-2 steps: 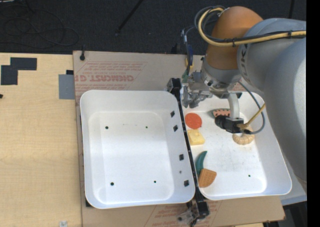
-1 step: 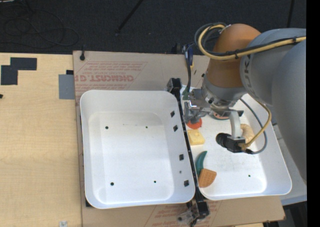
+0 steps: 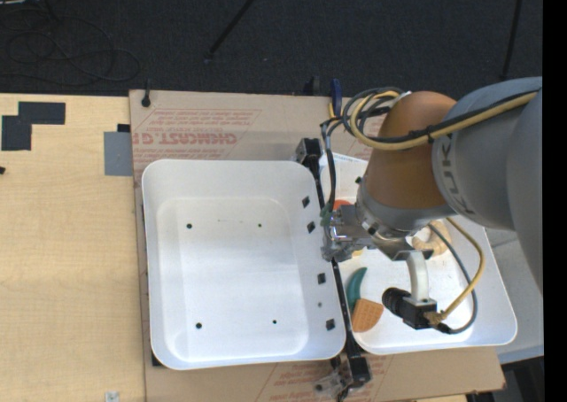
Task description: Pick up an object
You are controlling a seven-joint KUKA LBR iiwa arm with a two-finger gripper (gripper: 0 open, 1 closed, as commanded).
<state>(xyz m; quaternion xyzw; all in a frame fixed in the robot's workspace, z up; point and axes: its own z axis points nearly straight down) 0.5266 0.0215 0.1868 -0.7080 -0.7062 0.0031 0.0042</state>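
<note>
Left bin [image 3: 159, 214] sits bare w/ cardboard under it. Just right of its divider wall, in the right bin [image 3: 496, 320]: a teal curved piece [image 3: 356, 283] & an orange wedge [image 3: 367, 313], touching. Both look small, light, prob rigid plastic; I'd grab the wedge across its flat sides. Gripper [image 3: 354, 236] hangs above them, right of that wall; can't tell its opening.

Arm [image 3: 496, 152] is grey w/ round orange band [image 3: 412, 157] above wrist; yellow & black cables loop on top, one yellow cable hangs at the side.
</note>
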